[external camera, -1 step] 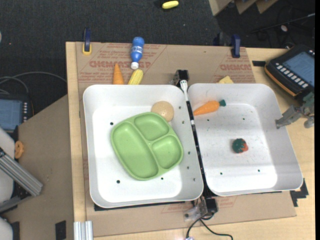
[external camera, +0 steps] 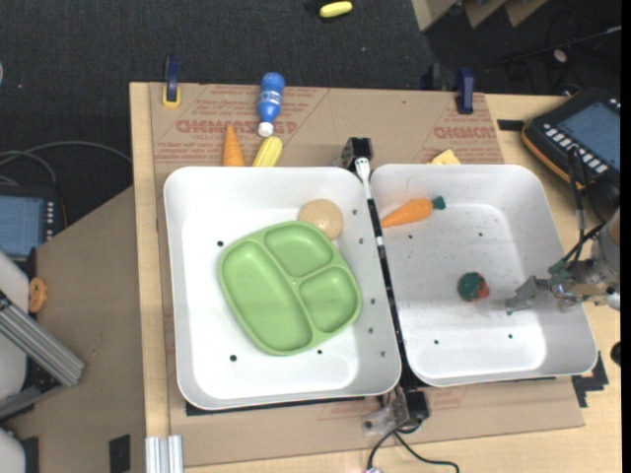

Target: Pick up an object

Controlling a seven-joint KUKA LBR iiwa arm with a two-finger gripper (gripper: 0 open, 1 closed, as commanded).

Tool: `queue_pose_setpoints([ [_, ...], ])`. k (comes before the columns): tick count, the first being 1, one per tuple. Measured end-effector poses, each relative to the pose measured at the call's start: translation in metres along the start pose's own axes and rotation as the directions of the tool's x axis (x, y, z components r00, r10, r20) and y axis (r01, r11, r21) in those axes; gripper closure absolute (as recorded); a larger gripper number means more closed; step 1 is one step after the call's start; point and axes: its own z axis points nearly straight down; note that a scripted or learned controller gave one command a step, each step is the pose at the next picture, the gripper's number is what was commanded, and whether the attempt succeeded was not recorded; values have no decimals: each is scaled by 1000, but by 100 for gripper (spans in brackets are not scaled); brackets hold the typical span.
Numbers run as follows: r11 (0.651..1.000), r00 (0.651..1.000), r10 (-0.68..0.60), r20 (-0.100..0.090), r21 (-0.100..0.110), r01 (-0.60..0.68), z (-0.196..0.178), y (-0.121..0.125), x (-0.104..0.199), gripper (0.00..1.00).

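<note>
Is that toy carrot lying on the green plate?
No, the carrot lies in the right bin, while the green plate sits in the left bin.

Blue-capped bottle [external camera: 268, 103] lay on the bench [external camera: 148, 215] behind the left bin [external camera: 187, 294], yellow piece [external camera: 335, 9] on the floor beyond.

Two white bins sit side by side. The left bin [external camera: 192, 264] holds a green tray [external camera: 288, 286] with a tan ball [external camera: 321, 218] touching its far edge. In the right bin [external camera: 532, 348] a carrot [external camera: 409, 212] lies far left and a small green-and-red ball [external camera: 472, 286] sits mid-bin. The gripper [external camera: 523, 299] reaches in from the right, near that ball.
</note>
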Motion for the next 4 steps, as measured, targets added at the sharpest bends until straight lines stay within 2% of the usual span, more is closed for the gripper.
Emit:
queue_pose_setpoints([
  [1,1000,1000,-9,2,-9,9,56,4,86,0],
  [2,1000,1000,-8,8,-22,9,50,107,88,0],
  [3,1000,1000,4,5,-6,-4,53,34,53,0],
  [4,1000,1000,-6,8,-17,6,52,70,73,0],
])
